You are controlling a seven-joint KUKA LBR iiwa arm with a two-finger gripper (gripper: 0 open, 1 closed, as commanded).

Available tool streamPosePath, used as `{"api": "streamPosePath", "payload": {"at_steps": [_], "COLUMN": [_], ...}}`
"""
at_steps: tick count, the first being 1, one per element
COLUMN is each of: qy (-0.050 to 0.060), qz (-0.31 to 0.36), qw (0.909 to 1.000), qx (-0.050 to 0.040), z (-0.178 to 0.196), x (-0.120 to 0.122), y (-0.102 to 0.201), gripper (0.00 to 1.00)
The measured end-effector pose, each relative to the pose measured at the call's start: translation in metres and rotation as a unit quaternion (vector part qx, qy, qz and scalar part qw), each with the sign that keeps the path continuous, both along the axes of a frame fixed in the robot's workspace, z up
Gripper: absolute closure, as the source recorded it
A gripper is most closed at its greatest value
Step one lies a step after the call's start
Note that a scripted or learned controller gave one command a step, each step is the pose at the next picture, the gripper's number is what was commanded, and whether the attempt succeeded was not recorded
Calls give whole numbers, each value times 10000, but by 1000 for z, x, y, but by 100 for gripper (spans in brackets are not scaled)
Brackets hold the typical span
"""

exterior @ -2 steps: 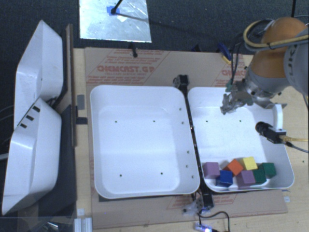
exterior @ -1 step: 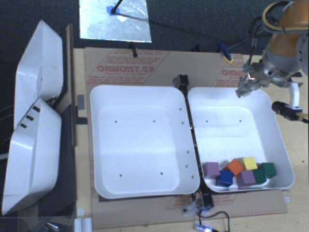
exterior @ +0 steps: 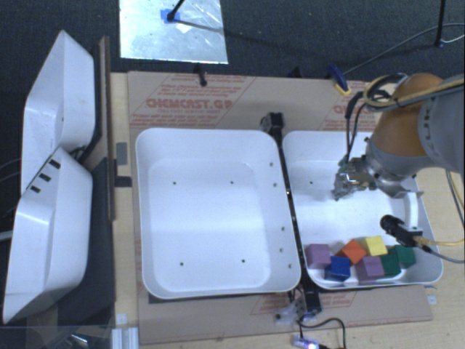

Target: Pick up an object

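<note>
- You see the gripper (exterior: 347, 182) poised over the right bin (exterior: 314, 158), in the bin's upper half, near the middle of its floor.
- You cannot tell how the gripper's grasp stands; its tip is a small metallic blur from this angle, and nothing can be made out in it.
- The grey arm (exterior: 436, 126) comes in from the right, with its orange band (exterior: 398, 126) just above the wrist and dark cables looping over it.
- The things you could pick lie well apart from the gripper, crowded along the near edge of the right bin.
- There you find a light purple block (exterior: 317, 254) at the left of the cluster, with a blue block (exterior: 338, 267) just beside it.
- An orange block (exterior: 354, 251) sits in the middle, touching a purple block (exterior: 371, 267) in front of it.
- A yellow block (exterior: 375, 246) lies behind those, and a green block (exterior: 396, 259) sits at the right end of the cluster.
- The left bin (exterior: 211, 209) lies just beside the right one, parted from it by a dark strip (exterior: 289, 202).
- Both bins rest on a cardboard sheet (exterior: 192, 97) with red print.
</note>
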State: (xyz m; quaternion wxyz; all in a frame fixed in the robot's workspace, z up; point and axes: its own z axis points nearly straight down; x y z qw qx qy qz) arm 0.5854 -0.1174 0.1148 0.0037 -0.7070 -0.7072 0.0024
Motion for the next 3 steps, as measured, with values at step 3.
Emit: {"api": "streamPosePath", "payload": {"at_steps": [3], "qy": [-24], "qz": [4], "qw": [10000], "qx": [-6], "z": [-7], "x": [28], "y": [17], "gripper": [100]}}
